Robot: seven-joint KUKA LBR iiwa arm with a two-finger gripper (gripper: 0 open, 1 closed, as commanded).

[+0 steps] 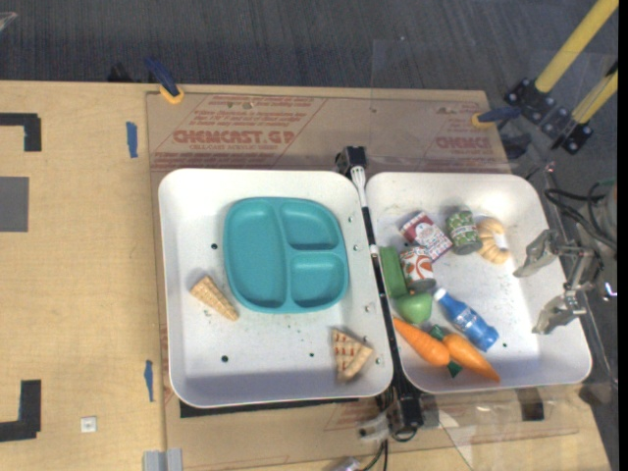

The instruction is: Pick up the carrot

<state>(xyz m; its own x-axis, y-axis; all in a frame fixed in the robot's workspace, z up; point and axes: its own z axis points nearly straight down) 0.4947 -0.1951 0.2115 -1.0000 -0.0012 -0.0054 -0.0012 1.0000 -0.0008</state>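
- Over the right-hand bin (564,361), at its far right rim, hangs the gripper (549,287), its two metal fingers spread apart with nothing between them.
- Toward the front of that same bin lie two orange carrots, nearly end to end: one carrot (422,342) close to the divider between the bins, the second carrot (472,357) just beside it, nearer the bin's middle.
- Crowding is the main risk, to my eye. A blue bottle (468,322) lies touching or almost touching the second carrot, and a green pepper (416,308) sits right against the first (hardly any room for fingers).
- A descent slightly off could pinch the bottle instead, or nudge both carrots apart.
- Both carrots lie at a slant across the bin, so jaws not turned across the body would likely close along it and slip off the taper.
- The first carrot hugs the bin's left wall; a finger coming down there may strike the rim.
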